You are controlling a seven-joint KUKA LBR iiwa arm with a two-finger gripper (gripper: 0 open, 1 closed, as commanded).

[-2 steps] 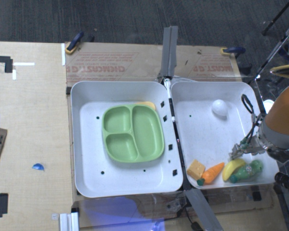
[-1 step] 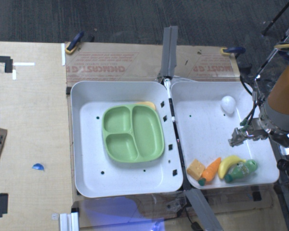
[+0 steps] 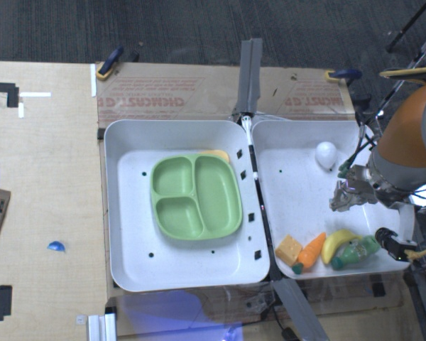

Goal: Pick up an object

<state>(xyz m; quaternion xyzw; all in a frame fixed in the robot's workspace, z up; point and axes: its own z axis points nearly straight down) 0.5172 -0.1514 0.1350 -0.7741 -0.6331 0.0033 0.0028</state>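
My gripper [image 3: 343, 197] hangs over the right part of the right bin [image 3: 298, 148], above bare bin floor. Nothing shows between its fingers. Along the bin's front edge lie a yellow cheese block [image 3: 290, 249], an orange carrot [image 3: 311, 251], a yellow banana [image 3: 336, 243] and a green bottle-like item [image 3: 356, 253]. These sit just below and in front of the gripper. A small white round object [image 3: 326, 153] rests near the bin's back, above the gripper.
The left bin [image 3: 128, 190] holds a green divided plate [image 3: 197, 196] with something yellow [image 3: 216, 153] peeking out behind it. A grey divider post [image 3: 249, 77] stands between the bins at the back. Cardboard lies behind both bins.
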